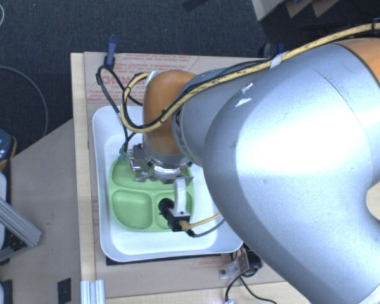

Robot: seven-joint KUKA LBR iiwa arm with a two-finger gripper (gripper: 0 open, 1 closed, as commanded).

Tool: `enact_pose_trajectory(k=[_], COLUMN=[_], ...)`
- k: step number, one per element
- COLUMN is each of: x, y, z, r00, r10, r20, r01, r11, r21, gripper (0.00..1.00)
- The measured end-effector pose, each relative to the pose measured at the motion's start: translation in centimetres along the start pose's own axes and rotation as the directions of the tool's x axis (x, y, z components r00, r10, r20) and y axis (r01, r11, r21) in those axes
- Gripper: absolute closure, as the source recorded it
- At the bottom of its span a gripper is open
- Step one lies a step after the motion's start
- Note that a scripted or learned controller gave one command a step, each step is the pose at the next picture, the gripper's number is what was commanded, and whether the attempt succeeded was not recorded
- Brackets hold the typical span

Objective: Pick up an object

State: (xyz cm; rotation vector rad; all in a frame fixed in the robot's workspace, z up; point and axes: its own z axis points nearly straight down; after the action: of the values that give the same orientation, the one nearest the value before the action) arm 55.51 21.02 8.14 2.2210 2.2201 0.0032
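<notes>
A grey KUKA arm hangs its pincer low over a green divided tray, the task's one candidate. The tray lies in a white bin, toward the bin's left wall and near edge, and the bin sits close to the left edge of the table. The wrist hides the pincer's working end, so whether it is open or closed, or has hold of anything, cannot be told. The likely trouble is that the tray looks broad, shallow and smooth. A grip on a thin rim or divider may slip, or lift one side so the tray tilts and drops, and too deep a descent would jam it against the bin floor. Count: one arm, one pincer, one tray with three compartments in sight, one bin in sight.
</notes>
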Motion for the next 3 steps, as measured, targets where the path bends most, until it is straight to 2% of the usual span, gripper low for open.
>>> enact_pose_trajectory(k=[1, 2, 3], x=[-0.7, 1.6, 1.5], y=[-2.4, 4.5, 4.3], z=[-15.1, -12.9, -14.1], r00=[1.0, 1.0, 1.0], r10=[-0.002, -0.003, -0.003], r20=[-0.005, -0.001, 0.0], r01=[0.002, 0.003, 0.003], r11=[1.0, 1.0, 1.0], r21=[-0.01, -0.004, 0.0], gripper=[1.0, 1.0, 1.0])
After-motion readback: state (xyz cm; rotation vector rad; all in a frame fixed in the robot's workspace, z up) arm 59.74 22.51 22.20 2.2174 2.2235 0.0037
